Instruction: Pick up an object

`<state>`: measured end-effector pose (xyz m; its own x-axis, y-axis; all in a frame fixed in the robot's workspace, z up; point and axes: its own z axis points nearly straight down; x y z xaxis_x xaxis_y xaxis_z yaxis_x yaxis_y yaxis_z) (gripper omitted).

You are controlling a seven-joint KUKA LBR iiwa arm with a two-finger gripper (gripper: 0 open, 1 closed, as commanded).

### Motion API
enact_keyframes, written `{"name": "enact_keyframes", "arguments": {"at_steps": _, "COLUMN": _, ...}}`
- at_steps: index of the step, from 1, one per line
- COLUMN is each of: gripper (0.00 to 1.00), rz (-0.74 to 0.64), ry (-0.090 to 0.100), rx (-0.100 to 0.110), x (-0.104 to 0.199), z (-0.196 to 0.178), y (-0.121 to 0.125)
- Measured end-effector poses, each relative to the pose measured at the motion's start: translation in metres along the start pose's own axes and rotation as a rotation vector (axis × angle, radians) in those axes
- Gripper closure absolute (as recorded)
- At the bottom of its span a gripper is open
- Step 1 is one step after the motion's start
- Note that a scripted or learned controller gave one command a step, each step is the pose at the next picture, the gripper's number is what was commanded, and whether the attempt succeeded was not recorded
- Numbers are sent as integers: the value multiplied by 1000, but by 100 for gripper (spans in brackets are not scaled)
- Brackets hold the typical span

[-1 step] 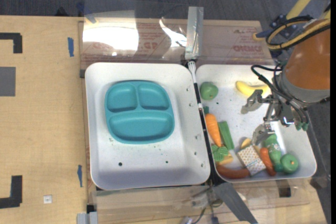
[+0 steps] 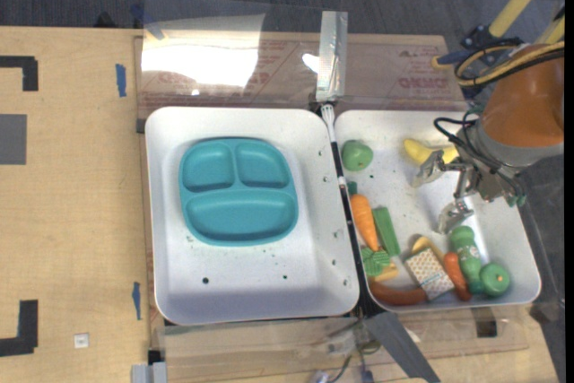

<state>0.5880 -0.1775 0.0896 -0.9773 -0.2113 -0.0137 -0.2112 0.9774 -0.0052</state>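
Several toy foods lie in the right bin [image 2: 502, 220]. At its back are a green apple [image 2: 357, 155] and a yellow banana [image 2: 415, 149]. An orange carrot [image 2: 361, 220] and a green pepper [image 2: 387, 230] lie along the left wall. A red sausage [image 2: 399, 294], a tan waffle block [image 2: 428, 273], a small carrot [image 2: 455, 274] and two green pieces [image 2: 463, 239] [image 2: 493, 280] crowd the front. My gripper [image 2: 442, 191] hangs over the bin's middle, open, with bare bin floor between its fingers. One fingertip [image 2: 430, 169] is near the banana and the other [image 2: 452, 214] is just above the green piece.
The left bin [image 2: 170, 265] holds a teal divided plate [image 2: 239, 191]. A metal divider [image 2: 330, 58] and a clear sheet stand behind the bins. A yellow pole and cables sit at the upper right. Tan bench surface extends to the left.
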Motion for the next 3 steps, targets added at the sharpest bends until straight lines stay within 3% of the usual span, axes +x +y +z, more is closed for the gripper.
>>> {"name": "enact_keyframes", "arguments": {"at_steps": 1, "gripper": 0, "rz": -47, "ry": 3, "rx": -6, "x": -73, "z": 3, "y": 38}}
{"name": "enact_keyframes", "arguments": {"at_steps": 2, "gripper": 0, "rz": 30, "ry": -4, "rx": 4, "x": -80, "z": -99, "y": -29}}
{"name": "enact_keyframes", "arguments": {"at_steps": 3, "gripper": 0, "rz": 81, "ry": 8, "rx": -2, "x": -70, "z": -7, "y": -59}}
